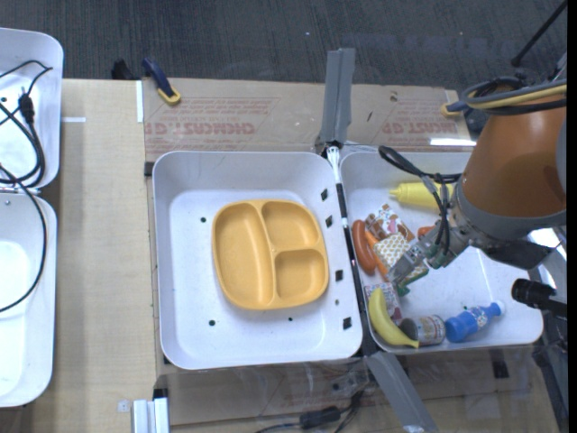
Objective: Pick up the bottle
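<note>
The claw [410, 273] hangs low over the right white bin [514, 309], above the clutter near that bin's middle; whether its fingers are apart or together cannot be told. Just below it lies a yellow banana [386, 318]. The blue plastic bottle [471, 321] lies on its side near the bin's front edge, beside a small grey can [430, 329]. A yellow squeeze bottle [416, 194] lies further back. The left white bin [180, 269] holds a yellow divided plate [269, 253].
</note>
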You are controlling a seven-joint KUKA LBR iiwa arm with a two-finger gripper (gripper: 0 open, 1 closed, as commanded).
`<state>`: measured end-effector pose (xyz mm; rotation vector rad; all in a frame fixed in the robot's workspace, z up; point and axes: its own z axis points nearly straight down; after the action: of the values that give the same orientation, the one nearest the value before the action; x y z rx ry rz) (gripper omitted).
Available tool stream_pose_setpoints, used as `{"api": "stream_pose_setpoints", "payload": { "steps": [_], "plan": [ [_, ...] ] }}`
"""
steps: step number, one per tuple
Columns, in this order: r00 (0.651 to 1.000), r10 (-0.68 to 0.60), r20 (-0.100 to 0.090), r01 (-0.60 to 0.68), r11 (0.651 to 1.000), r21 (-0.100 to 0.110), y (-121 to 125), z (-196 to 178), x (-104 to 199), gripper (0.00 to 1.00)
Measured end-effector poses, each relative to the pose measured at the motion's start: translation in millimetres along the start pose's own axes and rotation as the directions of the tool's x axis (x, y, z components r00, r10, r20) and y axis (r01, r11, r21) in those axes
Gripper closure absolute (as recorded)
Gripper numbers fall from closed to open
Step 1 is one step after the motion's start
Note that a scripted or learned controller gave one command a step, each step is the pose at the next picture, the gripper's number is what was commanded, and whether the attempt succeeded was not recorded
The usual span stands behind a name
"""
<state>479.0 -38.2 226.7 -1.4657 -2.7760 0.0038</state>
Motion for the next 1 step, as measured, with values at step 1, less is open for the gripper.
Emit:
{"api": "stream_pose_setpoints", "payload": {
  "steps": [1],
  "plan": [
    [0.967,0.254,0.002,-0.254,0.967,0.001,25.7,-60.4,37.7,1.00]
  ]
}}
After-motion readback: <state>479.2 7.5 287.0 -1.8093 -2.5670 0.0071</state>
